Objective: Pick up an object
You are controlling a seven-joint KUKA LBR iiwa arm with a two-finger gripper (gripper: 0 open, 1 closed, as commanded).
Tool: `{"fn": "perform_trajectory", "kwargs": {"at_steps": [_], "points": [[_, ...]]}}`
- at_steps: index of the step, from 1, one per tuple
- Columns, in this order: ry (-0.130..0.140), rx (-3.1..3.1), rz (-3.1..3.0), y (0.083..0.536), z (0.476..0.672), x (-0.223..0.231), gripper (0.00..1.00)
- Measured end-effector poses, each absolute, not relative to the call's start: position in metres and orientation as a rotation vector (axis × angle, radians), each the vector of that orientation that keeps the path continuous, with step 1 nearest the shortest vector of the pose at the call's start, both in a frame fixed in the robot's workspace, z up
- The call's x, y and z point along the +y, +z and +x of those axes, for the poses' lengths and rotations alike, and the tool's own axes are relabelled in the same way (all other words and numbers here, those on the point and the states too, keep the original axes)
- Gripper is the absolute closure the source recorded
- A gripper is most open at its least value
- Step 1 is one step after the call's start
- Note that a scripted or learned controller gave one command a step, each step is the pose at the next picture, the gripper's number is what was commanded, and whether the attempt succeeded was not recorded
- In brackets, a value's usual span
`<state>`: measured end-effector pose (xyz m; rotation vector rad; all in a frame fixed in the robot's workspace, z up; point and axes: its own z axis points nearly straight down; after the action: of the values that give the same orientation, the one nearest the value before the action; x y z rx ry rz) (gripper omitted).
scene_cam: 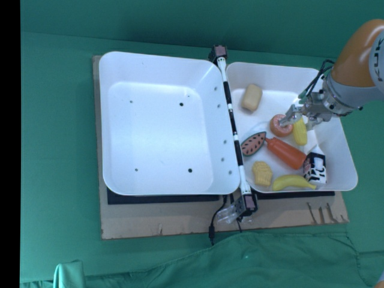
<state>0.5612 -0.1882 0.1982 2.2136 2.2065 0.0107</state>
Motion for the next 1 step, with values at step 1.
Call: {"fn": "perform_trajectory", "kwargs": {"at_steps": [1], "points": [[0.008,2.225,2.209,0.2041,0.6246,-0.1026,1.00]]}}
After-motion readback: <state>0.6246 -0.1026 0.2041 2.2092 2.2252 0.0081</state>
